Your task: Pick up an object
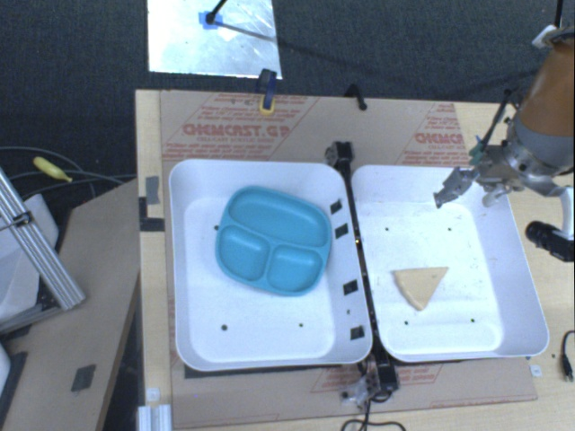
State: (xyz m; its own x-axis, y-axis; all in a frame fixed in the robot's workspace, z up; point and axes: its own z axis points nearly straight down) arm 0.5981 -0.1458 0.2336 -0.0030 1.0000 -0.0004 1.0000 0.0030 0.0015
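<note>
So here's where we're at. The arm (548, 106) comes in from the right of the camera view and its end effector (472, 185) hangs over the far right part of the right bin (512, 268), up near that bin's back edge. We see one dark finger (446, 192) poking out to the left and another bit further right, so it looks spread open to us, and there's nothing between the fingers.

The obvious thing to grab is the tan wedge (420, 285), a flat triangular piece lying on the floor of the right bin, toward the front and a little left of centre. From the end effector it sits nearer the camera and slightly left, well apart from it, with bare white bin floor between. Its flat edge runs roughly left to right along the top and the point aims down toward the front rim, so we'd guess pinching it across the two slanted sides is the neater option.

The other candidate is the blue divided plate (272, 239) in the left bin (193, 241), past the black divider (352, 241) between the two bins. That's much further off and a wide, shallow thing to pinch.

We'd say the pick hasn't started yet: the end effector needs to travel forward and a touch left, then drop onto the wedge. It's low and thin, so scraping the floor or just nudging it away seems like the main risk.
</note>
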